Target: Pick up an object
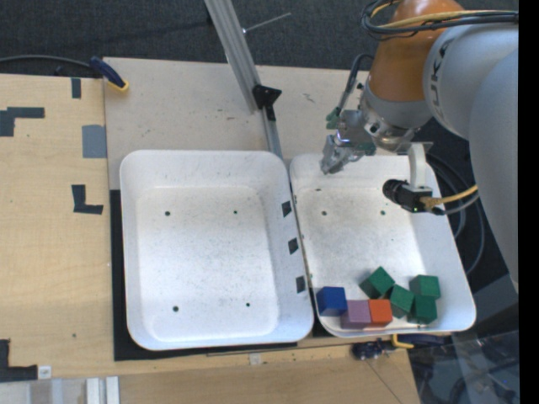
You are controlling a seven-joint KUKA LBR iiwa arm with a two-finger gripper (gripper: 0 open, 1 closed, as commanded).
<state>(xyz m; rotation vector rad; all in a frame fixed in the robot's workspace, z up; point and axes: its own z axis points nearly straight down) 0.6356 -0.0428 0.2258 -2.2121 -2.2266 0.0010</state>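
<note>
Blocks sit bunched in the right bin's (438,251) near corner: a blue one (331,300), a purple (359,312), an orange (380,311) and several green (381,281). The gripper (336,156) hangs over that bin's far left corner (well apart from them), nothing between its fingers; how wide they stand I cannot tell. The left bin (135,225) lies alongside.

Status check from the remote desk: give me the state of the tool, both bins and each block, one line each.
tool: over the far end of the right bin, away from the blocks, nothing seen in it
left bin: lying flat
right bin: holds all the blocks, bunched at its near end
blue block: resting, left end of the cluster
purple block: resting beside the orange block
green blocks: four, clustered at the right
</note>
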